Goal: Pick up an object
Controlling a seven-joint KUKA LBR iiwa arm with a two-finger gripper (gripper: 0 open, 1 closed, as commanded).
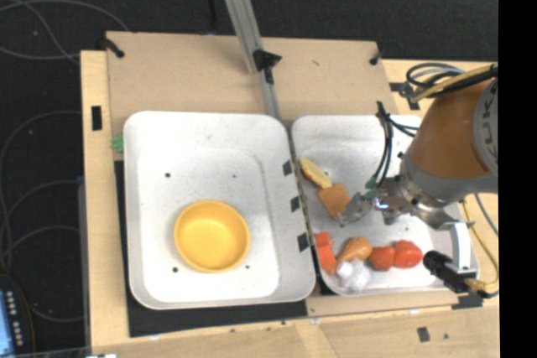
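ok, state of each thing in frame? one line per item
hand: low in the right bin, tips beside the brown block; grip unclear
yellow bowl: upright, left bin
brown block: lying in the right bin
yellow piece: lying by the right bin's left wall
red items: lying along the right bin's front edge
white item: lying in the front corner

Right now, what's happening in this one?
The arm reaches in over the right bin, its gripper low beside a brown food piece, with nothing visibly held. A yellow piece lies nearby, and orange and red items sit along the bin's near edge. The left bin holds a yellow bowl.
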